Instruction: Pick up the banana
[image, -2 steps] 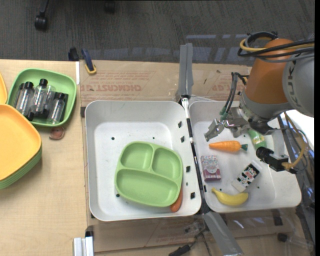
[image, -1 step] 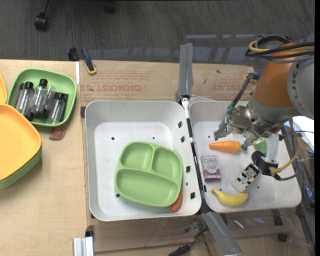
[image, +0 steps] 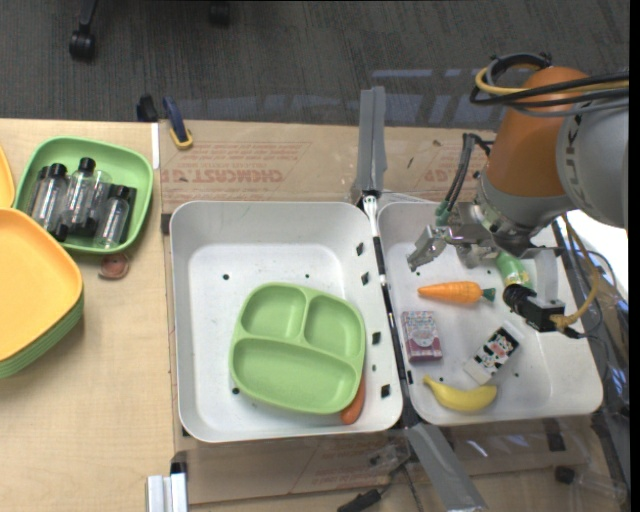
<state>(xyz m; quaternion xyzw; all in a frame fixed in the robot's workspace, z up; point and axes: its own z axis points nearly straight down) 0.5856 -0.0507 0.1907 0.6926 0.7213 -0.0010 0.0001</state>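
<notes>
Inside the right bin (image: 590, 385) lie banana (image: 460, 396), carrot (image: 452, 292) and two cartons.

The arm (image: 560, 130) reaches in from the right, tool (image: 432, 246) pointing left.

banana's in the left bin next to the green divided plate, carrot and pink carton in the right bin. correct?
Not quite. The camera view shows the banana in the right bin, near its front edge, below the pink carton and the carrot. The green divided plate does sit in the left bin.
</notes>
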